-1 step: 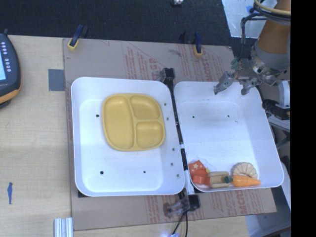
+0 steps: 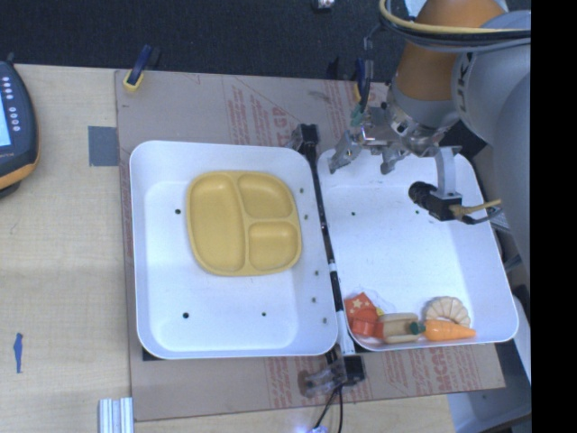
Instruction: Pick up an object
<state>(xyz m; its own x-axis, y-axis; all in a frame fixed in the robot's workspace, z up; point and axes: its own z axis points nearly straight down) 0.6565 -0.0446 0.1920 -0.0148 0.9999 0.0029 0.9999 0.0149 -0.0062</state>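
My gripper (image 2: pixel 365 160) hangs over the far left corner of the right bin (image 2: pixel 424 251), its two fingers spread apart with nothing between them. At the near edge of that bin lie several small toy foods: a red piece (image 2: pixel 363 308), a tan block (image 2: pixel 397 326), an orange carrot (image 2: pixel 448 332) and a cream croissant-like piece (image 2: pixel 448 309). They sit well below the gripper in the view, apart from it.
The left bin (image 2: pixel 153 242) holds a yellow divided plate (image 2: pixel 244 221). A black fitting (image 2: pixel 436 200) with a cable hangs off the arm over the right bin. A handheld pendant (image 2: pixel 13 124) lies at the far left of the bench.
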